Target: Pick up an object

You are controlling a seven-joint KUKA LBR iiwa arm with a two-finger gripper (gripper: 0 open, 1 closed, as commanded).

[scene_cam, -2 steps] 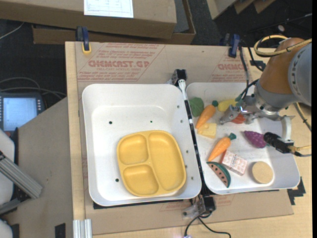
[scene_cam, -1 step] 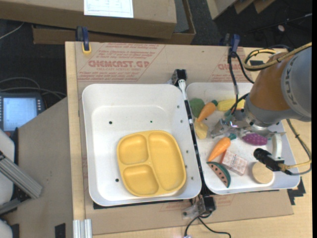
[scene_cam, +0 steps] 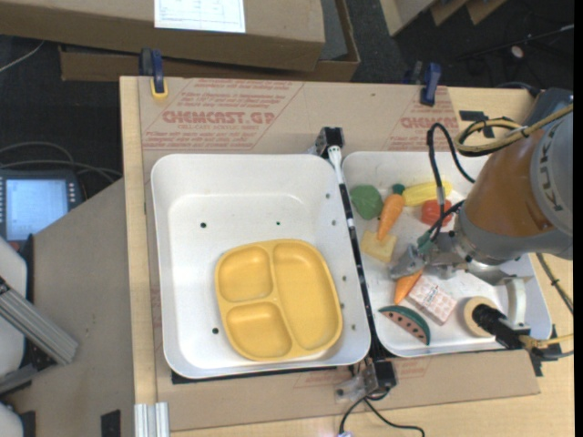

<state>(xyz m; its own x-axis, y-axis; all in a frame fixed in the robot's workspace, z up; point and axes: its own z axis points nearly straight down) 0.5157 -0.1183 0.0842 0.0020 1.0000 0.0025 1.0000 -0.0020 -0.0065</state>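
Reaching into the right bin (scene_cam: 537, 289) — the grey arm with its gripper (scene_cam: 412, 260) low among the toy food.
Whether it grips anything cannot be told; a carrot (scene_cam: 390, 215) and a watermelon slice (scene_cam: 405, 323) lie nearby, while the yellow divided tray (scene_cam: 278, 297) sits in the left bin (scene_cam: 182, 244).

Robotics lab / test bench, as we read it.

We see a KUKA arm (scene_cam: 515, 198) w/ orange band reaching over two white bins (scene_cam: 173, 244) on a bench covered w/ printed cardboard (scene_cam: 219, 107), held by blue clamps (scene_cam: 157, 71). Cables (scene_cam: 465, 139) loop off the arm, a small monitor (scene_cam: 36, 203) sits at the left edge, cardboard boxes (scene_cam: 164, 16) stacked behind. Bin contents are toy food and a yellow divided plate (scene_cam: 278, 299), i.e. test props, not a kitchen.
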